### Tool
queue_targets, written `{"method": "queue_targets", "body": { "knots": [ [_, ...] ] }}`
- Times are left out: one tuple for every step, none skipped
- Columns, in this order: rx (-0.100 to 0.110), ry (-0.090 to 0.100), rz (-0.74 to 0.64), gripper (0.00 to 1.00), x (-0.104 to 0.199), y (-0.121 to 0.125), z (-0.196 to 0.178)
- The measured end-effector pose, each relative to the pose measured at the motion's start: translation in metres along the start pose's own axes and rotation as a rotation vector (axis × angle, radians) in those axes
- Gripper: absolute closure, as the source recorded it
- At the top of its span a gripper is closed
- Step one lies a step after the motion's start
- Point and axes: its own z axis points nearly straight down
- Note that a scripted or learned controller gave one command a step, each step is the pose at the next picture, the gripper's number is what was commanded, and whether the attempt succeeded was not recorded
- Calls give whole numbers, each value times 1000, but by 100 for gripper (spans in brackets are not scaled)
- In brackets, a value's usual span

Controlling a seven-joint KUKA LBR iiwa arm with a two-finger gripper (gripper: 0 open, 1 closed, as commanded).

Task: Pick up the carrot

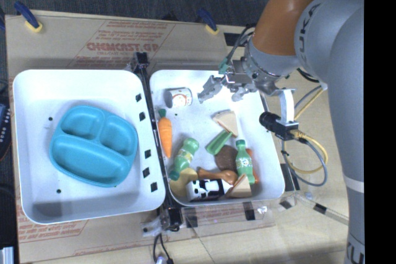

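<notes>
The carrot (165,136) is orange with a green top and lies lengthwise against the left wall of the right bin (267,133), its green end pointing to the back. My gripper (221,92) hovers over the back of that bin, up and to the right of the carrot and well apart from it. Its two fingers (206,90) are spread, so it is open with nothing between them.
A small white can (178,97) lies just behind the carrot. A green bottle (184,155) lies right beside it, with a bread wedge (226,122), another bottle (244,161), a drumstick (216,174) and a cow-patterned carton (207,190) nearby. The left bin holds a blue divided plate (93,144).
</notes>
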Motion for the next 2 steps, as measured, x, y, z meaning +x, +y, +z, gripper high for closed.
{"method": "queue_targets", "body": {
  "knots": [
    [9, -3, -46, 0, 25, -18, 121],
    [-6, -5, 160, 0, 24, 0, 137]
  ]
}}
